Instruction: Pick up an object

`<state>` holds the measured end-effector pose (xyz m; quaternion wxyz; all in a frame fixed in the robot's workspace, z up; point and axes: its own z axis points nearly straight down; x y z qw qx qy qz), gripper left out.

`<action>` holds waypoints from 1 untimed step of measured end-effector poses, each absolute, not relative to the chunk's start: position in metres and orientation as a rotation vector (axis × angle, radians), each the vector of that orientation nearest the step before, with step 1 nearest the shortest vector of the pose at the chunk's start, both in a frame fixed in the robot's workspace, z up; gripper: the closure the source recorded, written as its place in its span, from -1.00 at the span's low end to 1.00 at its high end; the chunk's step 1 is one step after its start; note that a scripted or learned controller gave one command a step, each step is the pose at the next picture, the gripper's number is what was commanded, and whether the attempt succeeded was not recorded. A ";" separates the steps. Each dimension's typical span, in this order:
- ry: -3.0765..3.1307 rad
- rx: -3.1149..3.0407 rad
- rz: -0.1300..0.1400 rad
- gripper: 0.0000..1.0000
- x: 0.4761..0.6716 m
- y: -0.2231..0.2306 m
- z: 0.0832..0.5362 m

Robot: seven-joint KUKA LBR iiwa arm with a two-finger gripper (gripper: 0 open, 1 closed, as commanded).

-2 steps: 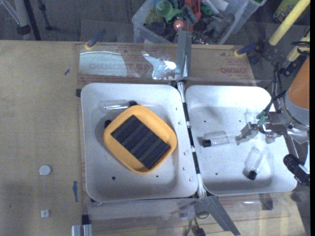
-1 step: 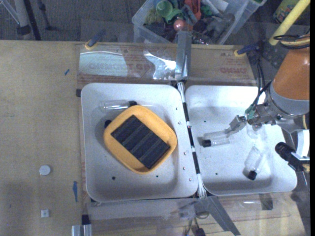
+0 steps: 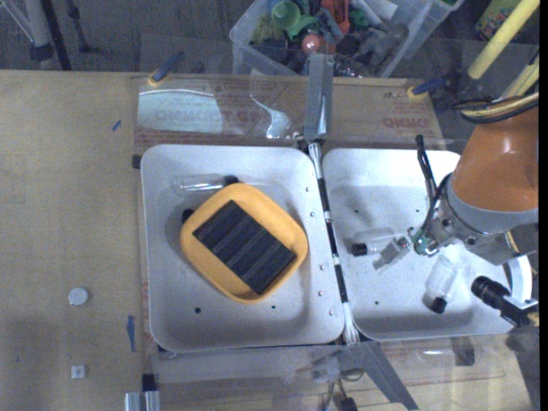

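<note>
Two shallow white bins sit side by side on the desk, the left bin [image 3: 158,229] and the right bin [image 3: 377,169], meeting along a narrow seam near the middle of the desk. Inside the left bin, roughly at its centre, lies a yellow object [image 3: 244,241] with rounded corners and a dark ribbed panel on its top face, turned at an angle to the bin walls. Just beyond it, toward the bin's far wall, a clear piece with a small black end [image 3: 205,181] rests on the bin floor. In the right bin, a small clear bottle with a black cap [image 3: 441,285] lies near the bin's near right corner, and another small clear item with a black tip [image 3: 370,247] lies close to the bin's middle. The arm [image 3: 501,174], grey with its orange band, comes in over the right bin's right edge. The tool [image 3: 396,253] hangs low over the middle of the right bin, just beside the small clear item, and whether its grip is spread or pressed together cannot be told; nothing can be seen caught in it. A black cable [image 3: 425,171] runs down along the arm toward the wrist. Beyond the far edge of the desk stands a clear tub [image 3: 257,37] full of colourful toys. A small grey disc [image 3: 78,296] lies on the desk toward its left edge.
</note>
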<state>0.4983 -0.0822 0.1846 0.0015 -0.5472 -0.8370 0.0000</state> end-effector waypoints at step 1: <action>-2.539 -1.856 -0.002 -1.00 0.555 -0.045 0.185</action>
